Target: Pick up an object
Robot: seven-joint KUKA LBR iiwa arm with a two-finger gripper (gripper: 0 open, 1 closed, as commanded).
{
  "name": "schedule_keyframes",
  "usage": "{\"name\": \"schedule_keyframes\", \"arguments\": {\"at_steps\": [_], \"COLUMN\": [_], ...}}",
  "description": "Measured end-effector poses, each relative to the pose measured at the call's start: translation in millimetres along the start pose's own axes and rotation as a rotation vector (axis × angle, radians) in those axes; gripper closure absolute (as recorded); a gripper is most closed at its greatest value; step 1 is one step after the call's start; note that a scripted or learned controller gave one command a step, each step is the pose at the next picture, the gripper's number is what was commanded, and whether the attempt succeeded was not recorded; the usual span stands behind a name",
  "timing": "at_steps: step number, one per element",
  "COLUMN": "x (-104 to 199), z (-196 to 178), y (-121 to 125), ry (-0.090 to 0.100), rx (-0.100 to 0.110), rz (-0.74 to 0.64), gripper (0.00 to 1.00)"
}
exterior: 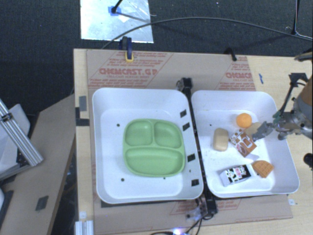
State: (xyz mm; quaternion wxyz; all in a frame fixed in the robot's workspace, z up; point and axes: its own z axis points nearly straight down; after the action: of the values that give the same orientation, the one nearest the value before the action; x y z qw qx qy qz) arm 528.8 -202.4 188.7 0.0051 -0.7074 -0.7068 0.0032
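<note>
**Gripper low over right bin, pick not yet made**

Two bins (146,98); the left holds one green tray (154,147). The right holds five things: carton (236,174), tan block (220,139), patterned box (243,143), waffle (263,168), orange ball (244,120). The gripper (261,130) sits beside the box; I cannot tell its grip. Best centre over the box before closing.
</note>
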Motion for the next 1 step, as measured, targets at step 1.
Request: {"name": "schedule_keyframes", "arguments": {"at_steps": [1], "x": [0.8], "z": [-7.3], "y": [3.2], "ry": [-0.003], "rx": [-0.013], "rz": [-0.004], "gripper": [0.00]}}
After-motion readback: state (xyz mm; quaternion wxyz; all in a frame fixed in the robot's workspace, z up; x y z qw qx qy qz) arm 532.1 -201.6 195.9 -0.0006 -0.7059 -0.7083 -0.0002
